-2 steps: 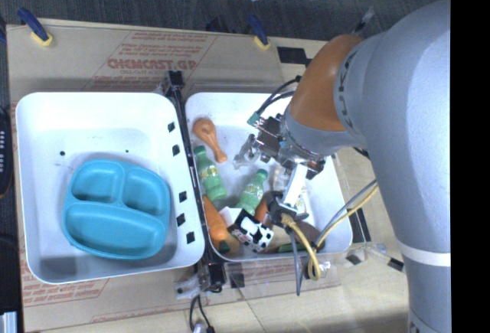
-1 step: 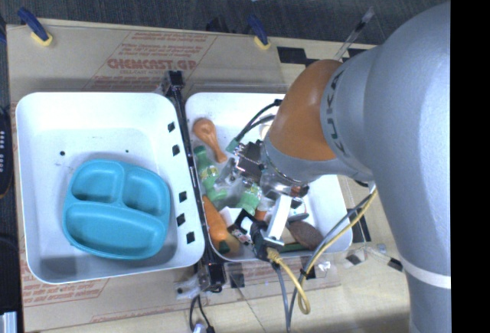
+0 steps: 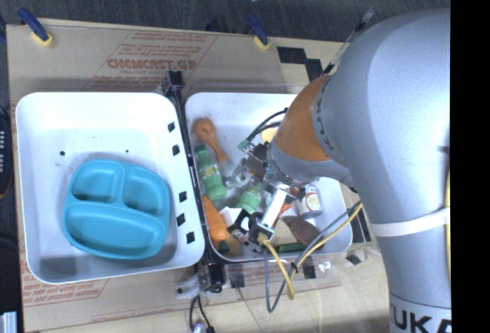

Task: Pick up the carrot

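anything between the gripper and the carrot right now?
Nothing visible. The gripper hangs low in the right bin, right beside the carrot, which lies along the bin's left wall. The green bottle sits just behind the carrot, off the line between them. Whether the gripper touches the carrot can't be told.

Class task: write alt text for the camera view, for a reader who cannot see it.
A grey KUKA arm's tool hangs over the cluttered right bin, beside an orange carrot and a green bottle. The left bin holds a blue divided tray.
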